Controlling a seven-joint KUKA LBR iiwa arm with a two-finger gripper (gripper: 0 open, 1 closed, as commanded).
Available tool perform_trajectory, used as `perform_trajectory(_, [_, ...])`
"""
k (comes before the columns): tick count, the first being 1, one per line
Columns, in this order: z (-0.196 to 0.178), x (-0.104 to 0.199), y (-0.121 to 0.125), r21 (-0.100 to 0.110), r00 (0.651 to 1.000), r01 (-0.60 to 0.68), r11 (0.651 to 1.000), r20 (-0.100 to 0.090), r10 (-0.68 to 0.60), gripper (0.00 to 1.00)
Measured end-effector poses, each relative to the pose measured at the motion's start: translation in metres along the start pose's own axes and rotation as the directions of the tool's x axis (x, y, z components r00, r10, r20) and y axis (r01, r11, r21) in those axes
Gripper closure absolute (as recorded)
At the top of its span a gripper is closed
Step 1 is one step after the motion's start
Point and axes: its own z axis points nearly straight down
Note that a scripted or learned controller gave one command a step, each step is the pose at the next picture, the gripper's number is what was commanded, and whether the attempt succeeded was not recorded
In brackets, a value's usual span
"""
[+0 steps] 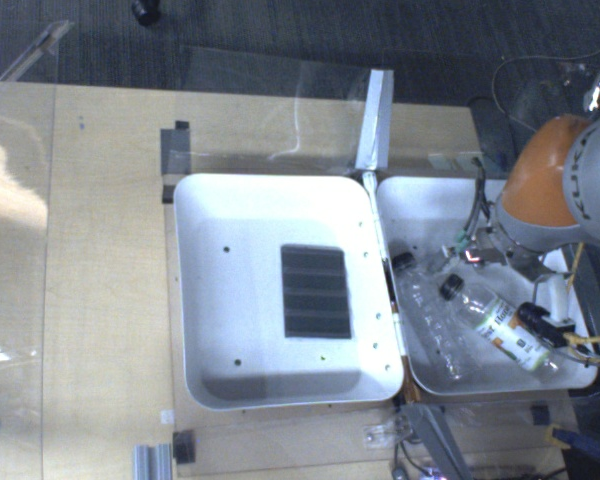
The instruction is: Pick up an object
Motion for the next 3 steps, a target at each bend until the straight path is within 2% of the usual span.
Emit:
perform_trajectory(1, [-0.004,0.007,-0.014,-0.017,0.994,0.112,0.994,0.021,-0.112,0.00])
perform_trajectory(2, [-0.014,0.014,-0.011,-0.021,0.993,0.118,0.993,0.009,-0.118,1.00])
perform_trajectory(3, [-0.015,0.009,-0.012,-0.022,0.993,0.114,0.993,0.018,-0.114,0.00])
